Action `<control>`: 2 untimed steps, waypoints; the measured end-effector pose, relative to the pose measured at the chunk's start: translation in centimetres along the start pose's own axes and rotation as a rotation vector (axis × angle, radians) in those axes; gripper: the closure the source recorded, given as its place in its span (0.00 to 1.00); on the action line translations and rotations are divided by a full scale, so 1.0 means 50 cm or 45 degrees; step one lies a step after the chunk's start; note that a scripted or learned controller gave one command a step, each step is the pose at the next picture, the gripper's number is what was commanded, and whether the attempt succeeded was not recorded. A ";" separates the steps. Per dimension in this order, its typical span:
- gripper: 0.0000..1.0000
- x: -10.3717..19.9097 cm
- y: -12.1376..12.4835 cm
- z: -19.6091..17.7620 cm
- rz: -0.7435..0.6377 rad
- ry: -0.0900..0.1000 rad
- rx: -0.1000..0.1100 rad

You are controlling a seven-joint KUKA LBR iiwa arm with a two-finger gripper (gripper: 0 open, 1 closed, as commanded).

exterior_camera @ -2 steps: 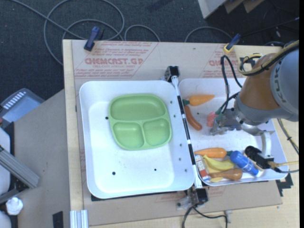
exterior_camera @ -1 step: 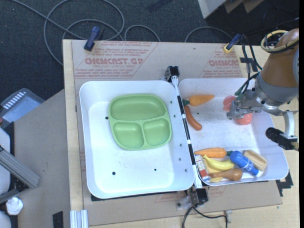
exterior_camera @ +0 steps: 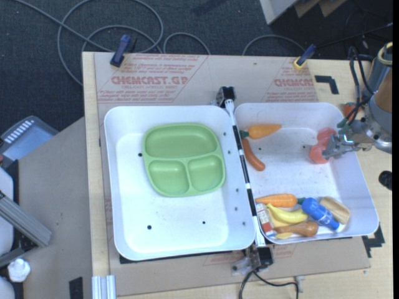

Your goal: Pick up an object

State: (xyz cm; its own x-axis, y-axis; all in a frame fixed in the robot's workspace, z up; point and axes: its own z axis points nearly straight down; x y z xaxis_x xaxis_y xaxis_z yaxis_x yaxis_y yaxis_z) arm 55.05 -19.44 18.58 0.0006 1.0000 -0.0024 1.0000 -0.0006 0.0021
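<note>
On my table, the protective film along the far edge carries red print. Near the far left corner I read "CHEMCAST G.P", with a smaller line of red lettering just above it that is too fine to make out. Toward the far right the same print repeats, cut off: "CHEMCAS".

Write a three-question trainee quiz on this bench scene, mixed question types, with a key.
1. True or false: the green divided plate lies in the left bin.
2. Which item lies nearest the gripper? A) banana B) pink object C) blue bottle
3. Fill in: the carrot lies near the ___ edge of the right bin.

Key: 1 true; 2 B; 3 far.
</note>
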 end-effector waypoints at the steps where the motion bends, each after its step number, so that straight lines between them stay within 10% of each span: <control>1: 1.00 0.047 0.169 -0.117 -0.003 0.002 0.000; 2: 1.00 -0.021 0.050 -0.013 0.000 0.002 0.004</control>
State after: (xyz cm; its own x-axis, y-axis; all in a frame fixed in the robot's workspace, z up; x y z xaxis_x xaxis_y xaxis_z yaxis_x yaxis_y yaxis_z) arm 57.54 -20.47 19.26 0.0006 1.0000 -0.0008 1.0000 -0.0006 -0.0011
